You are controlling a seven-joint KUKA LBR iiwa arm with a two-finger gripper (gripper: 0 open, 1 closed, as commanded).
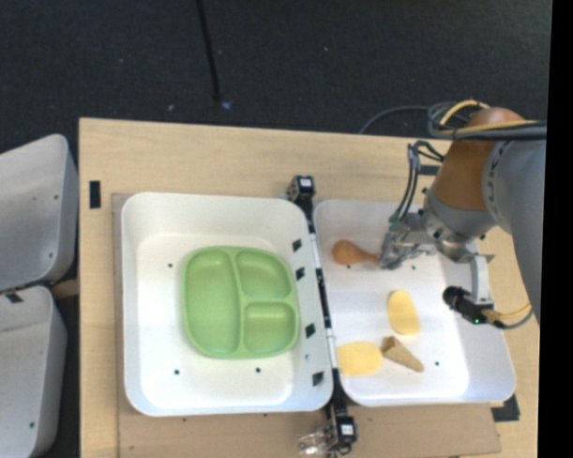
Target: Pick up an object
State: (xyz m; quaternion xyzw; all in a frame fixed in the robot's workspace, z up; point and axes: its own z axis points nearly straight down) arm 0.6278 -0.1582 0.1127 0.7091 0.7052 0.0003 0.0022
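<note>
On the wooden counter point(94, 376), the left bin point(141, 359) holds a green divided plate point(239, 302). In the right bin point(469, 366), an orange-brown drumstick-shaped piece point(351, 254) lies near the far left corner, its thin end touching the gripper point(395, 255); whether the fingers are apart or together cannot be told. Nearer lie a yellow oval piece point(404, 313), a yellow flat piece point(360, 358) and a brown wedge point(401, 353).

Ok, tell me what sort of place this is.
Probably a robot lab test bench, not a kitchen: a robot arm with exposed cables reaches over two white bins holding toy-like food pieces and a green divided plate.
</note>
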